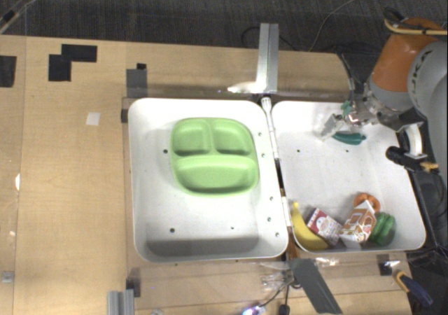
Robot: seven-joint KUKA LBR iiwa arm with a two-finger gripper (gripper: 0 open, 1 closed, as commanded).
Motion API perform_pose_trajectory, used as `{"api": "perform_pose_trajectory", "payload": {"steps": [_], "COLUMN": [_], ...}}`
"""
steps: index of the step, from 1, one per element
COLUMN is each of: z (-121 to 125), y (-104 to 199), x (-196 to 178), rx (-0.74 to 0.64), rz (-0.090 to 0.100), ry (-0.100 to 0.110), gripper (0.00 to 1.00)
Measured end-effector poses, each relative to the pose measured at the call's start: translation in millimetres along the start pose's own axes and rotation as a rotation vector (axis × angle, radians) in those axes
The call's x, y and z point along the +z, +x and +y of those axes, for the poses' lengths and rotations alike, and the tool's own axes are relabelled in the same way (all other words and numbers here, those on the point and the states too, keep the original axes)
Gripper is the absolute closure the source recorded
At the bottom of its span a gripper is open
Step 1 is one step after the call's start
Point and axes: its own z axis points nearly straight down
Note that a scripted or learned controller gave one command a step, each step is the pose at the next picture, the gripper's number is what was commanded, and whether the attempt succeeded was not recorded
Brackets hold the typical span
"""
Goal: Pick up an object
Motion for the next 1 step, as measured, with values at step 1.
{"api": "perform_pose_trajectory", "payload": {"steps": [1], "z": [4.0], "y": [0.6], "x": [-15.3], "rx": [-0.005], "rz": [-0.004], "ry": [-0.010], "gripper": [1.00]}}
